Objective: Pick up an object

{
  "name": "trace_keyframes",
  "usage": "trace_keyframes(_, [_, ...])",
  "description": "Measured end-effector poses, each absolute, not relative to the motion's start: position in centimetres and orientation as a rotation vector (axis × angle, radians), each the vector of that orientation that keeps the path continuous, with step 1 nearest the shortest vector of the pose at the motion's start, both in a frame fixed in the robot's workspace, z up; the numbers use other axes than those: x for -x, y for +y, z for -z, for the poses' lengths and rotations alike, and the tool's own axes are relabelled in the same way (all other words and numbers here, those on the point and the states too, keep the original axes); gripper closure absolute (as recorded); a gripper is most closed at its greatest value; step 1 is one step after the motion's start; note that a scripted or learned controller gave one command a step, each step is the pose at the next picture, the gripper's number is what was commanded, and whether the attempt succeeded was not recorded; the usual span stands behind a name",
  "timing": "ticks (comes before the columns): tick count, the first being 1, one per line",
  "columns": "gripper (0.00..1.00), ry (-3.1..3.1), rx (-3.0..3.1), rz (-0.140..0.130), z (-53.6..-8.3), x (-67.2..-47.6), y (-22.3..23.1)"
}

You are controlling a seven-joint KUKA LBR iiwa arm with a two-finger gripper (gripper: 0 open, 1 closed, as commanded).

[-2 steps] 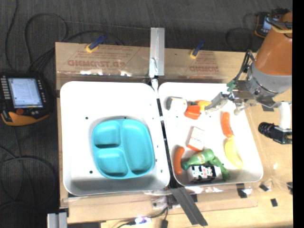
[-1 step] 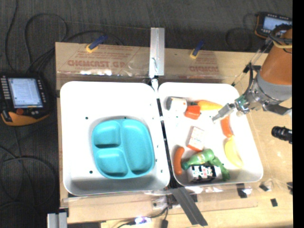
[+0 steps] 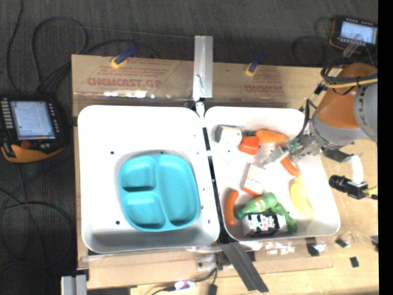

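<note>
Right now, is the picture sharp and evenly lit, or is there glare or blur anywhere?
In the camera view, lighting is soft and even, with faint shadows; the teal divided plate looks crisp; the clear sheet behind the bins shows glare; the gripper and the small items in the right bin look slightly soft.

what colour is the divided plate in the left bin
Turquoise blue, seen in the camera view: the divided plate.

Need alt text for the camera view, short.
A grey arm with an orange band lowers its gripper into the right white bin, among an orange carrot-shaped toy, a yellow banana and a green bottle. The left white bin holds a turquoise divided tray.
</note>
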State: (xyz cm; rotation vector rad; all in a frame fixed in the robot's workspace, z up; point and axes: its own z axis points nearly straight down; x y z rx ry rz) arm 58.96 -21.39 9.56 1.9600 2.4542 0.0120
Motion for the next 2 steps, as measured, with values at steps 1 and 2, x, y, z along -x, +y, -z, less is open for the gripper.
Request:
trace_keyframes(1, [1.0, 2.456, -1.961, -0.012, -10.3, -58.9, -21.3])
trace_keyframes(2, [1.0, 2.592, -1.776, -0.005, -20.7, -60.8, -18.2])
